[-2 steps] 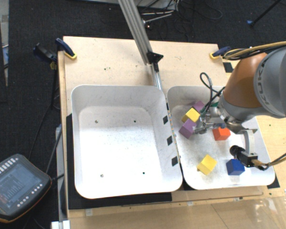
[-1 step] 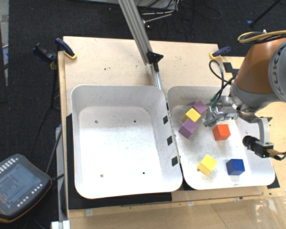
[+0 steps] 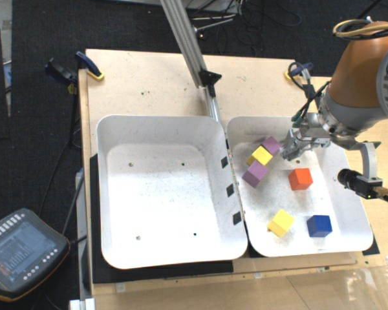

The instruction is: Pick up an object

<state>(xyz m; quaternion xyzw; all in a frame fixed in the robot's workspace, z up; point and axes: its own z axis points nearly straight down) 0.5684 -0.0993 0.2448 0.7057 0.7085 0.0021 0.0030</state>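
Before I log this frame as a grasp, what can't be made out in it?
- Gripper: fingertips blurred, too small in camera view; open or shut unclear.
- Contact with the purple block beside it: hidden by the gripper body.
- Second purple block: partly covered by the yellow block.
- Arm: cut off by the right edge.

**Two bins side by side, blocks gathered in the right one**

The worktop (image 3: 155,76) carries two bins: the left bin (image 3: 110,173) and, touching its right wall, the right bin (image 3: 355,231). All the blocks lie in the right bin. Three sit clustered at its upper left: the rear block (image 3: 271,144), the middle block (image 3: 261,155) just before it and touching, and the front block (image 3: 255,173) below that. The centre block (image 3: 300,178) lies to their right, apart. Near the front edge two more rest, the front-left block (image 3: 280,223) and the front-right block (image 3: 319,225). The hand (image 3: 292,148) hangs just right of the rear block. A pendant (image 3: 19,254) lies off the worktop, at lower left.
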